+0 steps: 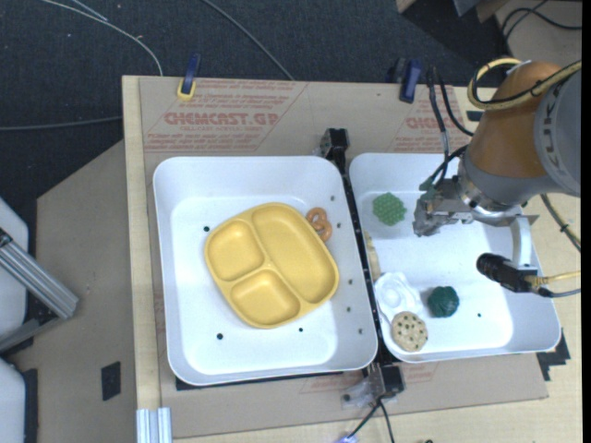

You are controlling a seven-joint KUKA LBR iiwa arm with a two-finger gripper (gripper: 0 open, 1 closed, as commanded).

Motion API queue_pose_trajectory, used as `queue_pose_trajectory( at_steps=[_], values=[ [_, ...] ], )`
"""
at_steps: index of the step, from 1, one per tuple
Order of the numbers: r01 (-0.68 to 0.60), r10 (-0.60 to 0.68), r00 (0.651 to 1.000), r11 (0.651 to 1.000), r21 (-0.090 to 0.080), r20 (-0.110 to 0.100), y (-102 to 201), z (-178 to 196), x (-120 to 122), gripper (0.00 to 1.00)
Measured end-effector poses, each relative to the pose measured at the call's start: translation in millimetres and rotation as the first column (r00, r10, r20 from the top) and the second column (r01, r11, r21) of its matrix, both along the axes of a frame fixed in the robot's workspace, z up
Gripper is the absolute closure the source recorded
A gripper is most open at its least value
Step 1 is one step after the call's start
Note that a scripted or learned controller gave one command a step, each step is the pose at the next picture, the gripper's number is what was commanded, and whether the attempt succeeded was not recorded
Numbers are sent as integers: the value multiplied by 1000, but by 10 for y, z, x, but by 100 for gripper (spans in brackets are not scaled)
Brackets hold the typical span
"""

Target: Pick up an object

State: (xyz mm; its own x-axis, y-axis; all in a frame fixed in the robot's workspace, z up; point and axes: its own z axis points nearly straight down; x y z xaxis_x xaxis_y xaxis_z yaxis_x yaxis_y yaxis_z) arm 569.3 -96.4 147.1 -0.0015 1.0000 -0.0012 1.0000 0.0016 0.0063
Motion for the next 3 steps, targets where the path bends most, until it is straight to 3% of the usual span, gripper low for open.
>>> queue_pose_trajectory(
  at_steps=[2,3],
  values=[
    [1,-1,1000,1000,-1,1,-14,858,85,100],
    [-4,4,1000,1000,4,-10,585,778,-56,100]
  ],
)
